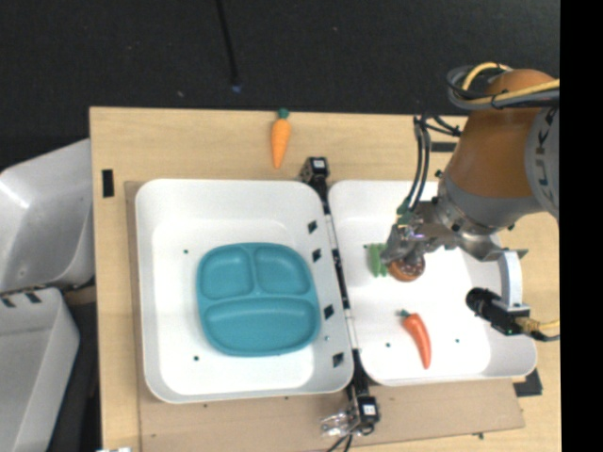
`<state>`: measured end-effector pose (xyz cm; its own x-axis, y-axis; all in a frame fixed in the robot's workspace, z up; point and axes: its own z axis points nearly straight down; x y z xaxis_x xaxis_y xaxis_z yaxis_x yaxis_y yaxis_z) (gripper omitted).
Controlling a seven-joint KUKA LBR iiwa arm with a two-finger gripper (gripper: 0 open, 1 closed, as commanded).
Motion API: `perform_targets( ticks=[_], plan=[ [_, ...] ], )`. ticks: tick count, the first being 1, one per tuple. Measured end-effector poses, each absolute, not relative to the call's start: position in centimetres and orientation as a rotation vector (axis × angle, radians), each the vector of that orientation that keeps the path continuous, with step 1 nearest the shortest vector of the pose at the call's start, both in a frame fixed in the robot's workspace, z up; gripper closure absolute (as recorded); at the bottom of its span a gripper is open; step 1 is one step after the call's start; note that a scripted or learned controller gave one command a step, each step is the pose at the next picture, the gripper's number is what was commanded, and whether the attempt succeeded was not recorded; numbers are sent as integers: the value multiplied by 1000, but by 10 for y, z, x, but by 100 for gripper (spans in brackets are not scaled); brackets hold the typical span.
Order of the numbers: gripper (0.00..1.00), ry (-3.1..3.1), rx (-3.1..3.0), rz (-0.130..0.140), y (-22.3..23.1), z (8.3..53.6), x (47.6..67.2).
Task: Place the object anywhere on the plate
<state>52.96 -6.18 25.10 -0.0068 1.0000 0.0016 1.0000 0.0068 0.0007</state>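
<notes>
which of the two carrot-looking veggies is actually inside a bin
The red-orange one with the green stem, lying in the right bin near its front edge. The other, a paler orange carrot, lies on the bare wooden bench behind the left bin.

No text, label, brand, number or sign can be read anywhere in the camera view. The plate [255, 298] bears no lettering, and neither do the two bins [155, 281] or the bench [188, 139]. The arm [499, 149] shows grey and orange surfaces without any mark that can be made out. Small black fittings along the bin edges are too small and blurred to show any print.
</notes>
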Motion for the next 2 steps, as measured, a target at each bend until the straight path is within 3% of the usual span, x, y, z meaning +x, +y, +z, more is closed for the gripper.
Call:
perform_targets(
  ticks=[2],
  plan=[
    [100, -2228, -2213, -1, 37, 258, 503]
  ],
)
